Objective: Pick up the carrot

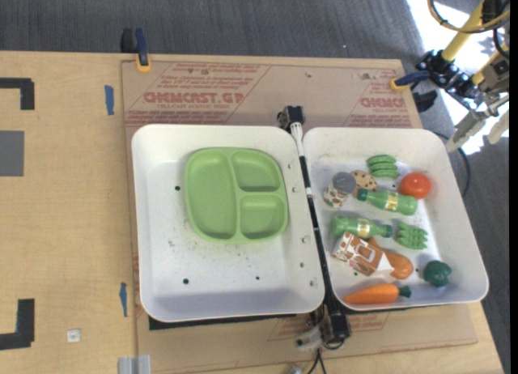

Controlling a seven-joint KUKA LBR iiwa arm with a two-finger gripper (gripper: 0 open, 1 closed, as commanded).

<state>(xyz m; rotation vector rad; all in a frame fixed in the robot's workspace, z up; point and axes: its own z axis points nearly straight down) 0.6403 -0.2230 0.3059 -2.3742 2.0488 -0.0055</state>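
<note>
The arm (486,48) is at the upper right corner of the camera view, far up and to the right of both bins. Yellow and black parts with cables are visible there, but they are partly cut by the edge. A pale finger (473,125) points down and to the left, above the floor near the bench's right edge. The gripper's state is not clear from here.

The sectioned plate (236,193) sits in the left bin (154,227); the carrot (374,294) lies along the right bin's (461,210) front edge.
</note>
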